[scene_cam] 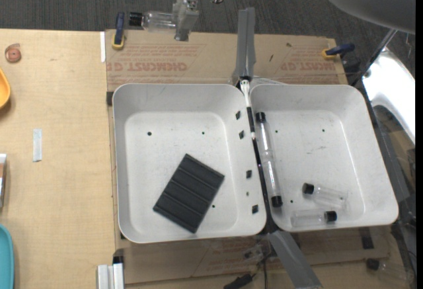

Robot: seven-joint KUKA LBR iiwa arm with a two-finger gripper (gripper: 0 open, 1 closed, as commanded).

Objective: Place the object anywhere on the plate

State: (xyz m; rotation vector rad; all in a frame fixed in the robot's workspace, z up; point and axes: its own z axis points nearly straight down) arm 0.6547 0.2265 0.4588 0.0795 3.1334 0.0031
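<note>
Gripper point(182, 35) sits high at the top of the view, over the cardboard sheet point(218, 59) behind the bins, not over either bin. It's clamped on a clear tube w/ a black cap point(149, 19); the tube sticks out sideways to the view's left, roughly level, cap end near a yellow-and-blue clamp point(119, 33) at the cardboard's corner. Fingers look closed on the tube's other end.

Left bin point(125, 168) holds the black ribbed plate point(190, 192), lying flat and turned at a slant, toward the bin's near side. Held tube is well apart from it (way up behind the bin's far rim).

Right bin point(370, 149) has more clear tubes: one long one point(266, 159) lying along its left wall, black caps at both ends, plus two short ones w/ black caps point(322, 193) and point(314, 217) near the front right corner, just beside each other.

Wooden bench point(53, 149) to the left carries a few small bits, too small to tell.
</note>
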